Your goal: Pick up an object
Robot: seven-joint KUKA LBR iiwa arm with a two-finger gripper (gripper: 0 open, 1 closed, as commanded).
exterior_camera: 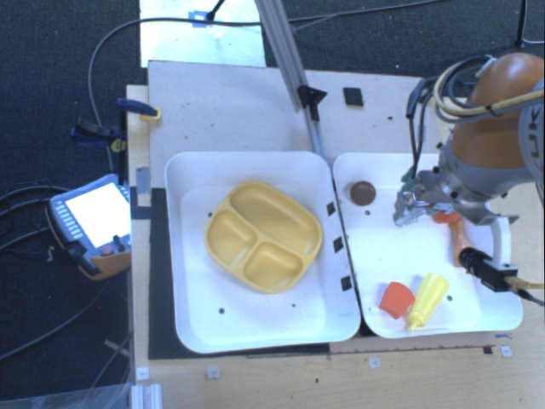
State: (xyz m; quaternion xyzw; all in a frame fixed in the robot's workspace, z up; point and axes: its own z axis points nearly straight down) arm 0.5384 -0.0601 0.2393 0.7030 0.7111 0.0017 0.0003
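the yellow bottle [427, 300] lies aslant, tip toward lower left; claw [410, 210] grip state unclear.

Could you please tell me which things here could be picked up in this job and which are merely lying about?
Part of the job: gripper; brown ball; red block; yellow bottle; orange item, partly hidden under the arm.

Lying about: yellow divided plate; handheld pendant; blue clamp.

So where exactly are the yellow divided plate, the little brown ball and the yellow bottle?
yellow divided plate [264, 236]: camera view, on the ridge where its compartments meet.
brown ball [363, 193]: camera view, on the middle of its top.
yellow bottle [427, 298]: camera view, on the middle of its body.
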